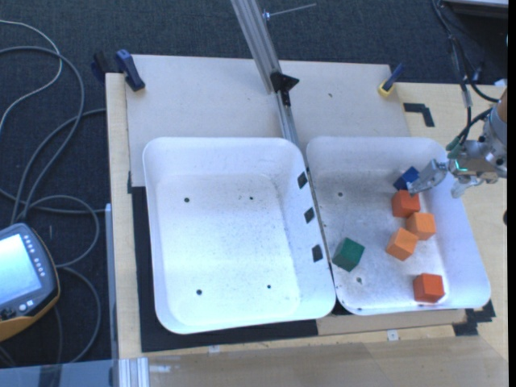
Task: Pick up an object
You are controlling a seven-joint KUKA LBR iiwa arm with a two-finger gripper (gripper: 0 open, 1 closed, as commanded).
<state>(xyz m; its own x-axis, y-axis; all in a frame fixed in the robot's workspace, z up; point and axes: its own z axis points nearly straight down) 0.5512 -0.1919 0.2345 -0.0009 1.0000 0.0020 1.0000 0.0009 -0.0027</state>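
Observation:
In the right bin (pixel 355 164), several blocks lie near the right wall: a blue block (pixel 405 176), orange blocks at the top (pixel 405 204), middle (pixel 421 224) and lower middle (pixel 401 243), and a darker orange block (pixel 429 287) near the front rim. A green block (pixel 349 254) sits alone near the bin's left wall. My gripper (pixel 444 184) hangs over the right bin's right rim, fingers spread open. One fingertip (pixel 423 183) is right beside the blue block, and nothing is held between the fingers.
The left bin (pixel 161 168) stands beside the right one. A slanted metal pole (pixel 258 39) crosses the back of the bench. Blue clamps sit at the back corners, and a handheld pendant (pixel 20 276) lies off the bench at far left.

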